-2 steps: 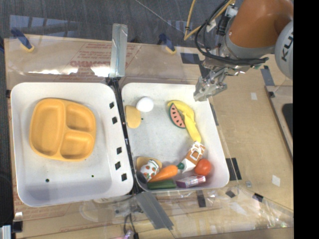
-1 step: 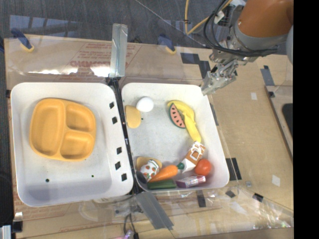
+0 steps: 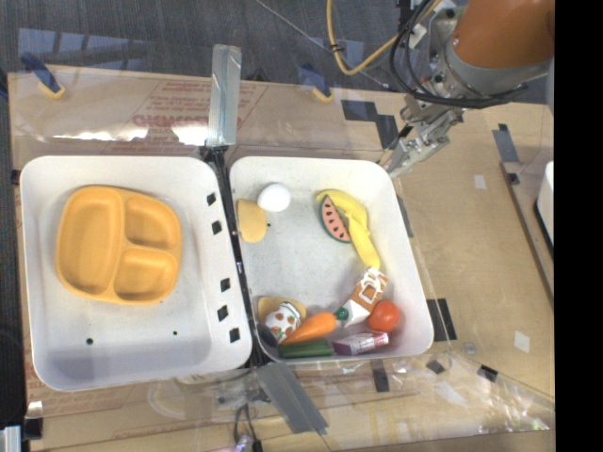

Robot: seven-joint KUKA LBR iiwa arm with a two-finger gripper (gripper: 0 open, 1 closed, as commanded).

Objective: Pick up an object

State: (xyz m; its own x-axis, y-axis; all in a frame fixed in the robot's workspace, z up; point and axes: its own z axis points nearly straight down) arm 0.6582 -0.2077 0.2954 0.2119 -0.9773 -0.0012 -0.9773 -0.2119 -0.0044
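Observation:
The right bin [image 3: 400, 217] holds a white egg [image 3: 274, 197], a pale yellow disc [image 3: 251, 220], a watermelon slice [image 3: 332, 217] and a banana [image 3: 362, 232]. Along its near edge lie a small carton [image 3: 369, 290], a red tomato [image 3: 383, 316], a carrot [image 3: 316, 326], a green vegetable [image 3: 306, 349], a purple packet [image 3: 360, 343] and a speckled round toy [image 3: 282, 320]. My gripper [image 3: 415, 144] hangs above the far right corner of this bin, apart from every object, with nothing seen in it.
A yellow divided plate [image 3: 118, 245] lies in the left bin [image 3: 38, 281]. A grey tape strip [image 3: 224, 92] runs up from the bins' shared wall. Yellow and black cables [image 3: 339, 36] hang behind the arm. Bare bench lies to the right of the bins.

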